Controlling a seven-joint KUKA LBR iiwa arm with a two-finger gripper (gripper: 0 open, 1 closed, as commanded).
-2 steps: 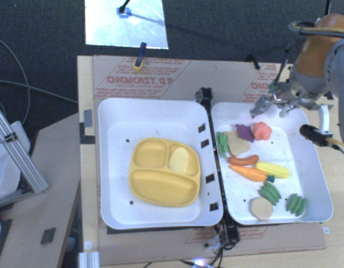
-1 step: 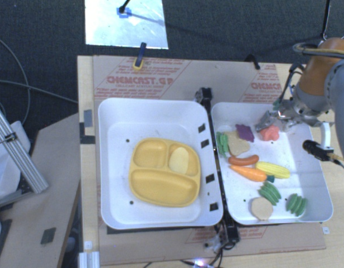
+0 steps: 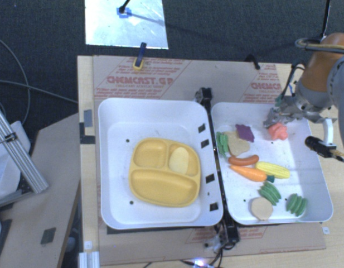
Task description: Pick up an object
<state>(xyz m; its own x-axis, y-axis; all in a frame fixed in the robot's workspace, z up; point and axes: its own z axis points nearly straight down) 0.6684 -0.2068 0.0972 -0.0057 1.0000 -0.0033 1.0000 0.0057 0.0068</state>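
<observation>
White plastic makes up the two shallow bins that are set side by side on the bench. The left bin (image 3: 113,149) holds a big yellow tray (image 3: 165,172) with three hollows, and nothing is seen resting in those hollows. The right bin (image 3: 319,177) holds the small toy foods, so the picking is to be done there. The grey arm (image 3: 322,82) with its orange band is reached in from the right, and the gripper (image 3: 279,119) is held low at the top of the right bin — right above a pink toy (image 3: 278,131), and it looks to be touching it. Whether the gripper is open or closed cannot be told, since it is small and blurred. The pink toy looks like the thing to be picked, but it cannot be said that it is held. For a good grab, the pink toy should be kept in the middle of the gripper, and the squeeze should be made firm before any lift is tried. The lift is best done straight up and slowly, so the toy is not knocked away. A purple toy (image 3: 245,132) lies near on the left and should not be bumped. Lower down lie a carrot (image 3: 250,173), a yellow corn (image 3: 273,170), and green pods (image 3: 296,204) — all well apart from the gripper.
</observation>
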